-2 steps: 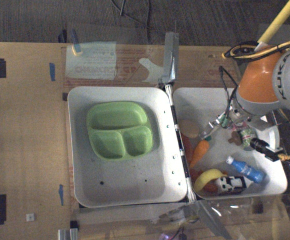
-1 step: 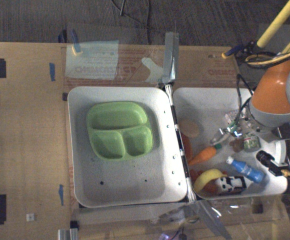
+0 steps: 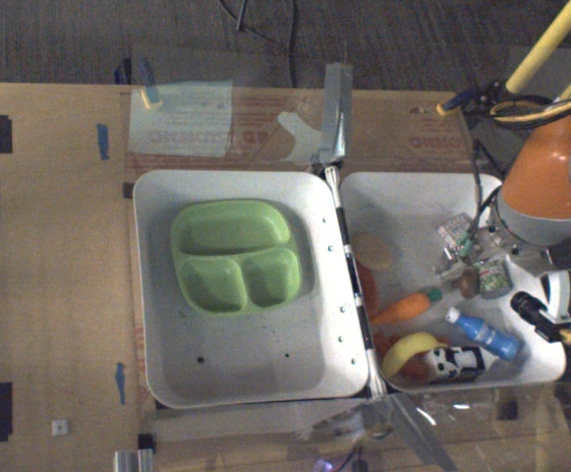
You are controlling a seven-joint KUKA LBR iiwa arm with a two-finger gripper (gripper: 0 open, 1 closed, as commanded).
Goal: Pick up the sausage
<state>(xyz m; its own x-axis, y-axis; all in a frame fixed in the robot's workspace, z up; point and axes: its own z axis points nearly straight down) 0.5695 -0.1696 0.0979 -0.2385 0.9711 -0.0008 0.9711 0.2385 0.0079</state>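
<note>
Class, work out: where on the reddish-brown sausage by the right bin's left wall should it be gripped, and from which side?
Probably mid-length on the reddish-brown sausage, coming straight down, closing across its narrow width. It lies lengthwise against the bin wall, so room there looks tight.

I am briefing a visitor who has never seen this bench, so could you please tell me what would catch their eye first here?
Most striking is the bright green divided tray, lying alone in the left bin. Next comes the arm's orange band at the right edge, above the right bin. Along that bin's near side, an orange carrot, a yellow banana and a blue bottle lie clustered.
</note>
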